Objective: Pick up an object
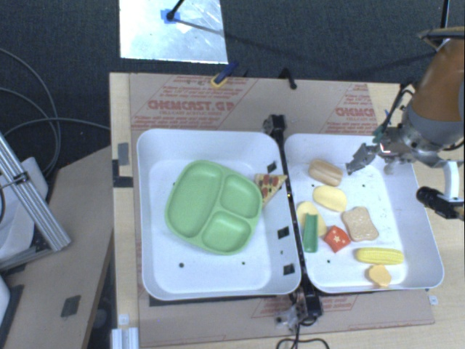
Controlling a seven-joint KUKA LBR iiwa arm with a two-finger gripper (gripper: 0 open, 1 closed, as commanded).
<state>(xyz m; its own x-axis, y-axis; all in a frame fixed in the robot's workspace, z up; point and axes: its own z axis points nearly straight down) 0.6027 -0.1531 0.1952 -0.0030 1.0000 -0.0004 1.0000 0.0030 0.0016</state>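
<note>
My gripper point(359, 160) hangs over the back of the right bin point(414, 231), just right of a tan bun point(325, 171), and holds nothing that I can see. In front of the bun lie a pale yellow piece point(330, 197), a bread slice point(360, 224), a red piece point(336, 238) and a green cucumber point(310, 233). A corn cob point(379, 255) and a small orange piece point(378, 275) rest near the front wall. A pizza slice point(270, 186) lies in the left bin point(163, 275), beside a green divided plate point(213, 206).
The grey arm with its orange band point(442, 86) reaches in over the right bin's far right corner. A black part point(436, 202) juts over that bin's right wall. A black divider point(289, 209) runs between the bins. Cardboard lies under both.
</note>
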